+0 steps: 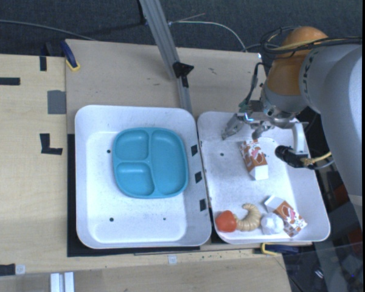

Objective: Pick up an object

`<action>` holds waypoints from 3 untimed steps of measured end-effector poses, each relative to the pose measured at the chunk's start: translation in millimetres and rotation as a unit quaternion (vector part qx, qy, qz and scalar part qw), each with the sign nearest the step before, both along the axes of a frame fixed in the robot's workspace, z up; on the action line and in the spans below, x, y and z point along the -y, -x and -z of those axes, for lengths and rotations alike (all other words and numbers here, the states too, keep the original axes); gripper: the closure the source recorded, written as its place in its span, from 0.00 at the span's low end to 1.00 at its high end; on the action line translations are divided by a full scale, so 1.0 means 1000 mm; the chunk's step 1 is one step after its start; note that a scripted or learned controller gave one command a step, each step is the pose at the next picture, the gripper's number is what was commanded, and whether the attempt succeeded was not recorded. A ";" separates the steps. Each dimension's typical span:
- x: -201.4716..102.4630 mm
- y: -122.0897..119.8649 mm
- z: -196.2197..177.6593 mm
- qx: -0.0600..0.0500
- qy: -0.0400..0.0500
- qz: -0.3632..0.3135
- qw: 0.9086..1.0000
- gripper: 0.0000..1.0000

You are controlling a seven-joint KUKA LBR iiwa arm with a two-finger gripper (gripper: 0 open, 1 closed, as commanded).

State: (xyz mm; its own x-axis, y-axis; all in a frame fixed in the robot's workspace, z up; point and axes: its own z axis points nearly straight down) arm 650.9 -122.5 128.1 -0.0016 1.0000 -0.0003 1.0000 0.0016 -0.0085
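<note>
Camera view, upper right: tool (250,126) spread and unloaded just above small carton (254,159) in right bin (216,181), pickup not yet done.

Arm over the right bin, blue plate in the left bin

The gripper (248,126) hangs spread open at the upper part of the right bin (222,181), just above a red-and-white carton (254,159). Along the frame's lower right lie a tomato (226,221), a croissant (250,218) and a second small carton (288,216). A divided blue plate (150,162) sits in the left bin (91,224).
</note>
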 end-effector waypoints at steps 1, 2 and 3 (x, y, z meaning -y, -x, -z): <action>-0.001 -0.002 -0.015 0.003 0.000 -0.001 1.000 1.00; 0.001 -0.006 -0.058 0.006 0.000 0.000 1.000 1.00; 0.002 0.000 -0.103 0.006 0.000 0.000 1.000 1.00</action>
State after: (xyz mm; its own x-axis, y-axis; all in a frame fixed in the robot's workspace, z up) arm 650.7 -124.7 231.5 -0.0011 1.0000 -0.0005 1.0000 0.0011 0.0033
